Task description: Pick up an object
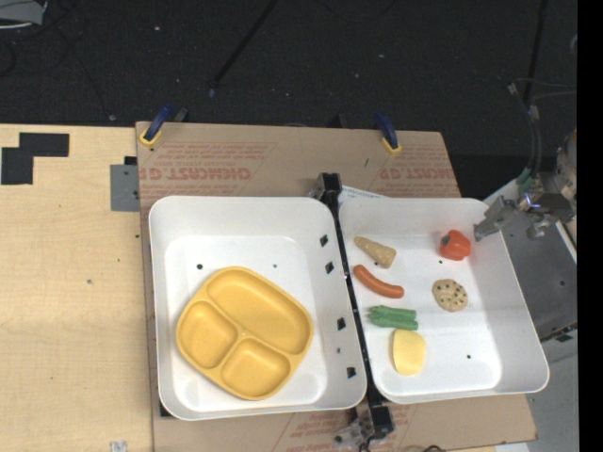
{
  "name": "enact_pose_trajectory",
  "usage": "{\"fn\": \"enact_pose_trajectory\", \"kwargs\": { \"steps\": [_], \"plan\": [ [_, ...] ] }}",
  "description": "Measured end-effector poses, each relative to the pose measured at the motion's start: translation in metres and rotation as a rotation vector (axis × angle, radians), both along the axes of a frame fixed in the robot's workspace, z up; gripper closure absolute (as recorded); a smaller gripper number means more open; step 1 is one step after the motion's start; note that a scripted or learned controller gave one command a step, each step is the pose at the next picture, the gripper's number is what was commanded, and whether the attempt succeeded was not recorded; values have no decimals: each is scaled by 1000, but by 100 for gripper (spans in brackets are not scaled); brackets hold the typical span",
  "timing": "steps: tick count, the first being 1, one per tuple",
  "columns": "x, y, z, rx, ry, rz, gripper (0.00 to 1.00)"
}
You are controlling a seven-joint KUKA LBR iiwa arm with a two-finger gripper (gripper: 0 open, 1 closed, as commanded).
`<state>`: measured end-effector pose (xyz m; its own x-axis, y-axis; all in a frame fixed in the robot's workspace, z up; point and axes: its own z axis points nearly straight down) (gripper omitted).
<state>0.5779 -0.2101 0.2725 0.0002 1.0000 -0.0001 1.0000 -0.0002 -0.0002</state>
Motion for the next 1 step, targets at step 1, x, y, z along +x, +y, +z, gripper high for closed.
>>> {"fn": "enact_pose_trajectory", "kwargs": {
  "steps": [1],
  "plan": [
    [-8,3,-46,1,4,1,0]
  ]
}}
